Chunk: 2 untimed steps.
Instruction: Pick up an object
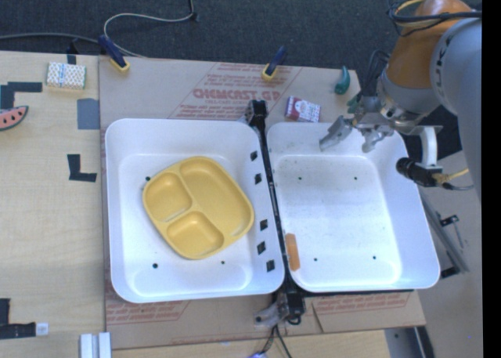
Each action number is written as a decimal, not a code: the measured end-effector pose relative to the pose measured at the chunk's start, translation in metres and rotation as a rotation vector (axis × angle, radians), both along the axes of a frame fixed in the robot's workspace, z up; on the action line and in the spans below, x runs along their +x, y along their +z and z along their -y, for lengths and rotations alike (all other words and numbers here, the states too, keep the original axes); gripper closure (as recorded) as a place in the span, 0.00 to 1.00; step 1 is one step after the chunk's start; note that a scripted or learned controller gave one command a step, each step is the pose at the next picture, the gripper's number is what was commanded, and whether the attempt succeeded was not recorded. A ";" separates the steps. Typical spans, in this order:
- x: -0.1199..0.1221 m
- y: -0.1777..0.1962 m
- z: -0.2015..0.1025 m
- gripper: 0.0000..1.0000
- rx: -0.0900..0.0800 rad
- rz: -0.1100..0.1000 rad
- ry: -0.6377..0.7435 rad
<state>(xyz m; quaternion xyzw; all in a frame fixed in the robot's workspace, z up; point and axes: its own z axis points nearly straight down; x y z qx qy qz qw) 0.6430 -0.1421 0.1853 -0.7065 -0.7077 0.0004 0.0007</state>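
Observation:
A yellow divided plate (197,206) lies in the left white bin (129,270). A small orange stick-shaped object (292,251) rests against the left wall of the right white bin (407,262). My gripper (352,137) hangs over the far edge of the right bin, its two grey fingers (335,135) spread apart with nothing between them. It is well away from both the orange object and the plate.
A small red-and-white packet (301,109) lies on the cardboard behind the bins. Blue-and-yellow clamps (114,52) (274,63) and a teal clip (342,79) sit along the cardboard's far edge. A black cable (149,18) loops behind. Black clips (258,113) join the bins.

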 end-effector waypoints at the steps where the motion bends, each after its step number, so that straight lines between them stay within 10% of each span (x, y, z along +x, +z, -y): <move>1: 0.012 -0.099 -0.012 0.00 -0.002 0.003 0.000; 2: 0.012 -0.089 -0.012 1.00 -0.003 0.005 0.002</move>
